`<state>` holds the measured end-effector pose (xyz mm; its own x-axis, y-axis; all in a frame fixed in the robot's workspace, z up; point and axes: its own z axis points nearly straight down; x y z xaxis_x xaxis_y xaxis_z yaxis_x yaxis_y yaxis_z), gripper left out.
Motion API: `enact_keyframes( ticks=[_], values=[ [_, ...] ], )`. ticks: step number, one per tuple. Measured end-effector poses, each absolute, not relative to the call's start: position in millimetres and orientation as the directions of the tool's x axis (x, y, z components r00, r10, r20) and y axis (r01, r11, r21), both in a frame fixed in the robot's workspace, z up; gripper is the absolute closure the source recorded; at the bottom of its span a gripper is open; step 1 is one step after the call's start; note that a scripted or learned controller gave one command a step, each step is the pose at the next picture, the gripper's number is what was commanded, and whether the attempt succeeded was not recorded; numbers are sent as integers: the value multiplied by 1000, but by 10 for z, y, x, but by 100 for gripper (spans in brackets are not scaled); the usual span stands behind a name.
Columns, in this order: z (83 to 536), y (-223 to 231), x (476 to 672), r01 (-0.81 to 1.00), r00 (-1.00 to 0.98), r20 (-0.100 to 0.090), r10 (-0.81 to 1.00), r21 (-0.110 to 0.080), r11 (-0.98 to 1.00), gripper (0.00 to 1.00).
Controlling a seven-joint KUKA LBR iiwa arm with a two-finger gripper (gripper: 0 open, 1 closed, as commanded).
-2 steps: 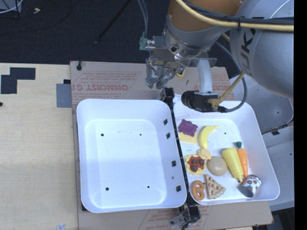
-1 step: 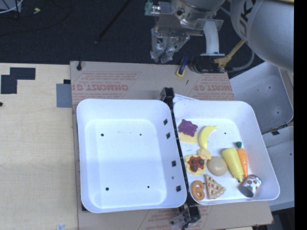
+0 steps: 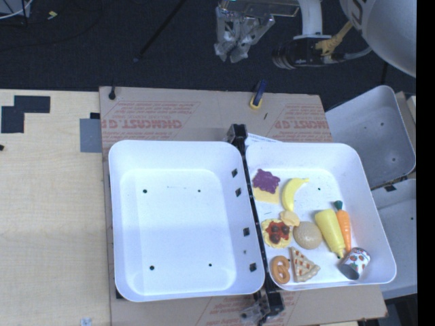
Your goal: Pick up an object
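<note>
End effector (image 3: 232,46) up at top centre, well above and behind both bins, over dark floor, nothing between the fingers. Fingers hanging down, blurred; open or clenched cannot be told. Grey arm (image 3: 380,12) entering from top right.

Two white bins side by side on cardboard sheet (image 3: 170,117) on the counter (image 3: 47,202). Left bin (image 3: 126,182) bare white floor with a few small dark dots. Right bin (image 3: 353,168) holding all the toy food, clustered in the lower middle and right part.

Contents of right bin: purple grape bunch (image 3: 266,180) near the dividing wall, resting on a pale yellow slice (image 3: 269,195). Yellow banana (image 3: 292,191) just right of grapes, curved, upright-ish. Small yellow piece (image 3: 290,217) below banana. Tart with red berries (image 3: 276,231) below that, touching the beige round bun (image 3: 307,235). Yellow corn-like piece (image 3: 329,229) right of bun, tilted, touching orange carrot (image 3: 344,226) with green top. Pretzel (image 3: 279,269) near front wall, pizza slice (image 3: 303,266) just beside it. Red-and-white item (image 3: 355,261) in the front right corner, kind unclear.

Blue-and-yellow clip (image 3: 257,95) at cardboard's back edge. Grey metal plate (image 3: 370,134) right of the bins.
</note>
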<state>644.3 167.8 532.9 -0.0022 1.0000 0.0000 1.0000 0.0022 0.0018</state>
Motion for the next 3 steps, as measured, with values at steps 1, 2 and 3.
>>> enact_keyframes(
  ticks=[1,2,3],
  values=[
    [3626,2300,6421,1000,-6,-4,1000,-17,5,100],
    [4757,2439,6240,1000,-4,3,1000,5,4,100],
    [5408,2442,6442,1000,-6,0,1000,2,6,100]
  ],
)
